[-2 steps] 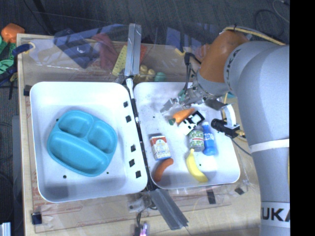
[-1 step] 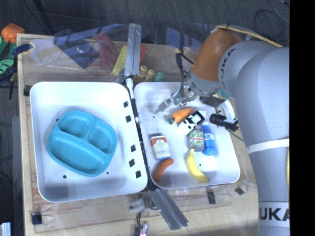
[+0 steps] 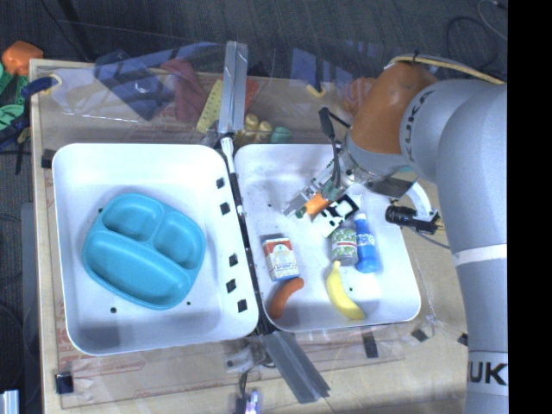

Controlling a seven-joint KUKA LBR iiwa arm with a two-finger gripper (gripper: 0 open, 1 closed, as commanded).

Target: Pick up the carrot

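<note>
Camera view: fixed, above the bench, looking down at a slant on two white bins set side by side
Left bin [image 3: 69, 231]: holds a blue tray [image 3: 144, 249] with three compartments, lying flat near the bin's middle; nothing seen in the compartments
Divider: the two bins meet along a rim line with small dark clips
Right bin [image 3: 259, 171]: holds all the loose items, grouped in its middle and near half
Box [image 3: 280, 258]: small carton with a red and white face, lying flat close to the bin's left wall
Sausage [image 3: 285, 295]: reddish-brown, lying at the near left corner, just below the box
Carrot [image 3: 316, 203]: small orange piece toward the bin's centre, seen between the fingertips of the gripper
Gripper [image 3: 312, 202]: reaches down and leftward into the bin; jaws set narrow, closed about the carrot; whether the carrot is lifted off the floor cannot be told
Banana [image 3: 342, 293]: yellow, lying near the front wall, right of the sausage
Can [image 3: 343, 244]: green label, beside the bottle, touching or nearly so
Bottle [image 3: 365, 246]: blue, lying just right of the can
Arm [image 3: 466, 171]: grey, orange band above the wrist, enters from the right over the bin's far right corner
</note>
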